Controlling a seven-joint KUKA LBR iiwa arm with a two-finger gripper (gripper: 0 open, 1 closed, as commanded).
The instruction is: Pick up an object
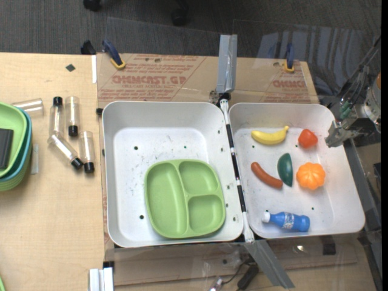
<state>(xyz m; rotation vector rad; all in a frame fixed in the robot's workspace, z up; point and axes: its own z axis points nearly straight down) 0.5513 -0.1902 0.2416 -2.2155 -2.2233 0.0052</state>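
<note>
Two white bins sat side by side. The left bin [121, 162] held a green divided plate [183, 197]. The right bin [345, 205] held a banana [270, 136], a red tomato [308, 139], a sausage [267, 175], a green vegetable [285, 169], an orange [311, 176] and a blue bottle [287, 221]. The gripper [337, 136] hung at the right bin's right rim, near the tomato; whether it was open or closed could not be told.

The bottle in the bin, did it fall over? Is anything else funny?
Yes, the blue bottle lies on its side near the right bin's front edge. The banana, sausage and other toy foods rest loosely nearby. Nothing looks spilled or broken.
</note>
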